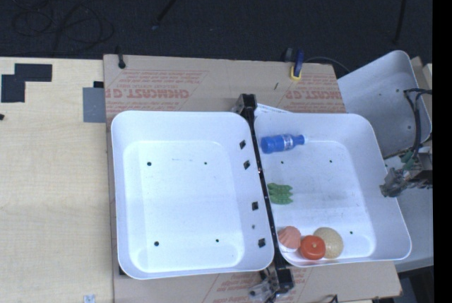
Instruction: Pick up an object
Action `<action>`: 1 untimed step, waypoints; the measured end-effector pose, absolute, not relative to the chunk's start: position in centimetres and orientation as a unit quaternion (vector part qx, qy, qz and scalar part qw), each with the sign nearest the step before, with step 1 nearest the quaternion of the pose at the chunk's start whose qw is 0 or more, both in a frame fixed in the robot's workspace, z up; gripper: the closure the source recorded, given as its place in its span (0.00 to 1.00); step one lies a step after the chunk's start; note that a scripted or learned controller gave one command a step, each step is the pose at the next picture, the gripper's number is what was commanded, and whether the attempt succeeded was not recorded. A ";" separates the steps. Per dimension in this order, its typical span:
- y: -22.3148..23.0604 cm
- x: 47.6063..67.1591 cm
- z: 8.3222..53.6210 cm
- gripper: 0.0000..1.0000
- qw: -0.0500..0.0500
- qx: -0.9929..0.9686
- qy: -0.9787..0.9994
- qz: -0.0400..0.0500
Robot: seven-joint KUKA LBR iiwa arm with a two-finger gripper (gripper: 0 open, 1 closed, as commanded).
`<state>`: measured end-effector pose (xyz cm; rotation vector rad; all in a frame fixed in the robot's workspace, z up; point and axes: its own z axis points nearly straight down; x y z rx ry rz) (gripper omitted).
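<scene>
The right bin (353,126) holds a blue bottle (281,143) lying on its side near the back left corner. A small green object (280,193) lies by the left wall. At the front left corner sit three round pieces: a pink one (289,236), a red one (312,247) and a tan one (330,241), touching one another. My gripper (397,183) hangs just outside the right bin's right rim, at mid-height of the bin, apart from every object. The pale grey arm (385,93) rises behind it at the upper right.
The left bin (126,153) stands beside the right one, with a black divider strip (258,181) between them. Both rest on a cardboard sheet (176,86) on the wooden bench. A yellow and blue clamp (296,67) sits at the cardboard's back edge.
</scene>
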<state>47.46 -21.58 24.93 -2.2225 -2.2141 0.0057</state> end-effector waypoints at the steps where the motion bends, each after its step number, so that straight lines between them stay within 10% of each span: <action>1: -21.4 47.6 27.6 1.00 0.000 -0.707 -0.707 0.000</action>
